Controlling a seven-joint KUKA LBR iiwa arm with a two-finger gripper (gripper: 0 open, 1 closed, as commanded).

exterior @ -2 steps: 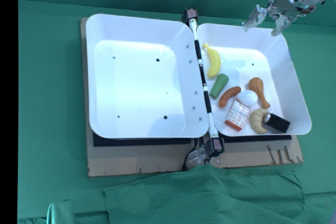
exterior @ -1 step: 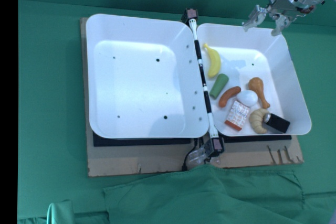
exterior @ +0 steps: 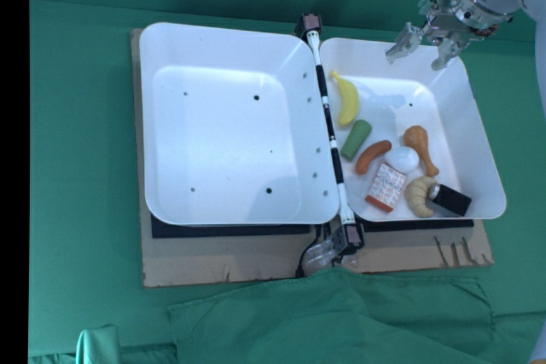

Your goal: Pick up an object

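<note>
Gripper (exterior: 424,48) hangs spread and empty over the right bin (exterior: 478,141) far rim; banana (exterior: 345,100), sausage (exterior: 373,156), croissant (exterior: 419,195) lie crowded, so fingers may strike neighbours.

The light over my bench is even and fairly bright, coming from above with a cool green cast. The left bin (exterior: 226,124) glares almost pure white across its floor, while the right bin (exterior: 465,128) shows a faint grey shadow on its far floor, below my gripper (exterior: 424,47) (its open fingers look slightly soft-edged). Small shadows sit tight under the banana (exterior: 345,98) and the croissant (exterior: 419,196). Focus is moderate throughout; fine detail on the cloth (exterior: 341,320) in front is smeared.
</note>
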